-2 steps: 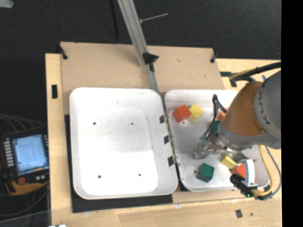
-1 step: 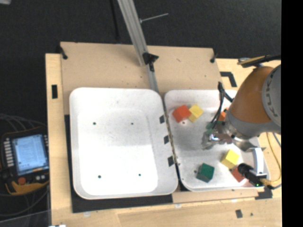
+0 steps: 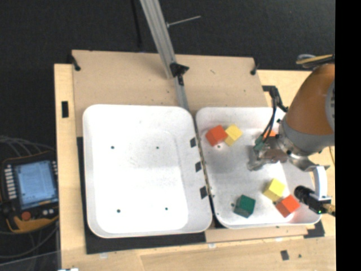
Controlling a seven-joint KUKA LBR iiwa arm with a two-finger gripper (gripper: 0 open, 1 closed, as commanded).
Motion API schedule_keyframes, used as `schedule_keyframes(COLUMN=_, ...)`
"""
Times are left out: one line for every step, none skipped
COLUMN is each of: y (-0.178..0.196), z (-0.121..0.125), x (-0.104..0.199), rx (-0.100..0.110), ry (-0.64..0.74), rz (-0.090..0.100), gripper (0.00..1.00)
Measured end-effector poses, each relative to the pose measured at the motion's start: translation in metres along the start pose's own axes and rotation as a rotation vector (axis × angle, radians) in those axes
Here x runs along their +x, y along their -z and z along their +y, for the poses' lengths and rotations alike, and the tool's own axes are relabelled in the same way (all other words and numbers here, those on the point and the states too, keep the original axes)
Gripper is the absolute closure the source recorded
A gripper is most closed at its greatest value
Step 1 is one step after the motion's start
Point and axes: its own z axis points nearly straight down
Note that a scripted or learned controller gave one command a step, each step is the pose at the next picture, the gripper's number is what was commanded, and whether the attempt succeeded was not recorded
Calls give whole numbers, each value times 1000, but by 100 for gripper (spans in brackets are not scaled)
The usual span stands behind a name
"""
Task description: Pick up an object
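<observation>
We judge the pick not yet made: gripper (image 3: 258, 158) low in the right bin (image 3: 223, 219), its grip unreadable, blocks lying loose.

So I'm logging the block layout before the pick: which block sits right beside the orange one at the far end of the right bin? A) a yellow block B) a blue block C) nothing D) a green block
A: a yellow block lies against the right side of the orange block at the far end of the right bin; the green block sits at the near end.
</observation>
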Motion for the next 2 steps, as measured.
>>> schedule_keyframes(y=40, z=2, x=-1, rx=0, ry=1, rz=0, gripper=100)
schedule_keyframes(y=47, z=19, x=52, rx=4, ry=4, rz=3, gripper=100)
